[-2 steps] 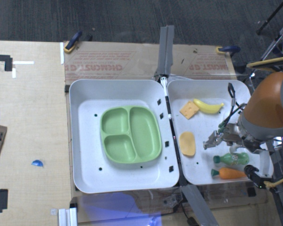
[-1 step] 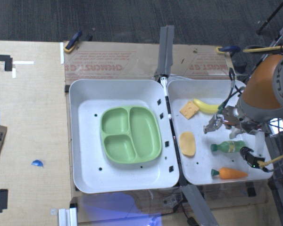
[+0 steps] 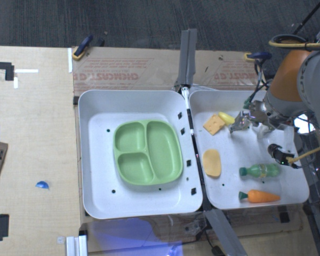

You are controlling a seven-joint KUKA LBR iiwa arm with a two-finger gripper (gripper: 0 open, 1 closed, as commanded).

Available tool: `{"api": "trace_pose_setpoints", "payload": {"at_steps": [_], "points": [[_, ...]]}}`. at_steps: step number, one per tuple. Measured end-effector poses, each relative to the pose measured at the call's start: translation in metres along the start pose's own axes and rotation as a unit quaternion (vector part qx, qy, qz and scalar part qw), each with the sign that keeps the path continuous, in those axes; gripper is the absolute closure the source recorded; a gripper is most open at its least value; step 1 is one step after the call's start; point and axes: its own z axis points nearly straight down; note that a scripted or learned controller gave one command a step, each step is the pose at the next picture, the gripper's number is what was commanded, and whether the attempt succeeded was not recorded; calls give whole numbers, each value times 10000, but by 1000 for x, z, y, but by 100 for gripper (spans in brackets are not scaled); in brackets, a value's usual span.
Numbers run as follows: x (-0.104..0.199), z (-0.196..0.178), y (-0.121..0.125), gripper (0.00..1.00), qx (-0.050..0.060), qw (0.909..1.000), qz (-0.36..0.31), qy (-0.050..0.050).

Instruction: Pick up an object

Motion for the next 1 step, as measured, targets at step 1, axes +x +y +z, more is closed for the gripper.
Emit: {"api": "trace_pose_setpoints", "payload": {"at_steps": [1], "points": [[0,-9,0,100,0,10000,-16,-6]]}}
